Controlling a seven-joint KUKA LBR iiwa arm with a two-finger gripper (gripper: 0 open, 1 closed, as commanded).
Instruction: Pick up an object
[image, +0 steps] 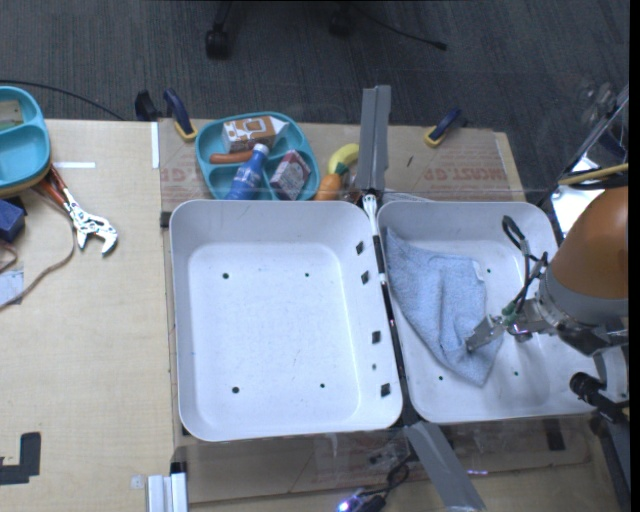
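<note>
A wooden bench (80, 380) seen from above at a slant carries two shallow white bins side by side. The left bin (200, 400) has a bare white floor dotted with a few small dark holes. The right bin (440, 405) holds a light blue-grey towel (435, 300), crumpled and lying against the bin's left wall, stretching from near the far corner down toward the middle of the floor, where it narrows to a folded point.

The robot arm enters from the right, its orange band (600, 245) large near the picture's edge, with grey wrist parts below it. The gripper (488, 335) sits low in the right bin, at the right-hand edge of the towel near its lower point. Its tip appears to touch the cloth, but whether it is clamped on the towel or spread apart cannot be told from this angle.

Behind the bins, at the far edge of the bench, a teal divided tray (212, 160) holds small items, including a blue bottle (245, 172) and a small box (250, 130). A yellow banana (343, 157) and an orange carrot-like item (329, 187) lie just to its right. On the far left, a silver adjustable wrench (88, 228) lies on the wood near another teal tray (25, 140) at the picture's edge. Dark grey carpet (300, 60) lies beyond the bench.
</note>
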